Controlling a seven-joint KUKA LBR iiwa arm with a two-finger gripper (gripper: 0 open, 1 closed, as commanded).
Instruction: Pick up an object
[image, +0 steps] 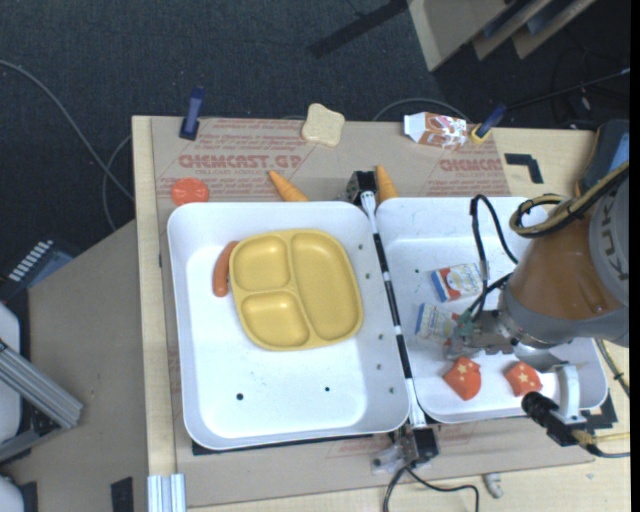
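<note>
My gripper (466, 338) hangs low in the right bin (400, 240), below the arm's orange band. It is just right of a small blue-and-white packet (432, 320) and directly above a red strawberry-like piece (462, 378). A second red piece (523, 379) lies to the right, under the wrist. Another packet with red and blue print (457, 281) lies further back in the same bin. Nothing is visibly held.
The left bin (290, 400) holds a yellow divided plate (296, 288) with a red sausage (220, 270) beside it. Behind the bins on the bench lie a bread slice (322, 124), a carrot (287, 187), an orange disc (187, 190) and a wrapper (437, 129).
</note>
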